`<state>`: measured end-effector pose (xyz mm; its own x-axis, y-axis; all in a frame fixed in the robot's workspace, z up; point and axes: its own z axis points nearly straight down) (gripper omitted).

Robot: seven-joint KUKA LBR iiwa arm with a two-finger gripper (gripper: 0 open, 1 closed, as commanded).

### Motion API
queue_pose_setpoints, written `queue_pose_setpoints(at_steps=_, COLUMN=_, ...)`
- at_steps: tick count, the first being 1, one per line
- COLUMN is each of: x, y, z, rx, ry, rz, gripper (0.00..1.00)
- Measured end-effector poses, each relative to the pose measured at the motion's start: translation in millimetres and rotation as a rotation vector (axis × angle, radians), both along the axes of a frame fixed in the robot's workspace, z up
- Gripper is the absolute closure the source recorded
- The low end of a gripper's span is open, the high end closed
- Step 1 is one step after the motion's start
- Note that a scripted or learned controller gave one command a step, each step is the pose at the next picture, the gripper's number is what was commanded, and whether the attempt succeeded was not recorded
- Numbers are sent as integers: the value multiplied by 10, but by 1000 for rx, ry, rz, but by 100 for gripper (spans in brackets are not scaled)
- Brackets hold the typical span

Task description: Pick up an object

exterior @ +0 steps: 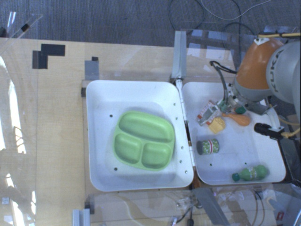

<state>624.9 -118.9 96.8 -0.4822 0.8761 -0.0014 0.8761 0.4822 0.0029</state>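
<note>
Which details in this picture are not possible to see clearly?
- Claw, camera view: too small and blurred to tell open or shut.
- Small can: label too small to read.
- Green bottle: label blurred.
- Arm: cut off by right edge.

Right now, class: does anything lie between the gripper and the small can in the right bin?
Yes. The yellow piece lies between the gripper above and the small can below it, in the right bin.
</note>
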Motion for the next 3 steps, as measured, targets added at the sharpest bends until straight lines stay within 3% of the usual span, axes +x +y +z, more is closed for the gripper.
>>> queue_pose_setpoints(at_steps=1, x=123, y=172, z=-115, rx=0, ry=-4, rz=-1, gripper=0)
queue_pose_setpoints(at_steps=2, x=151, y=187, z=2, rx=1, ry=-10, rz=1, gripper=100)
queue_pose_setpoints(at_steps=3, x=460, y=557, z=1368, rx=-1, ry=-5, rz=40, gripper=100)
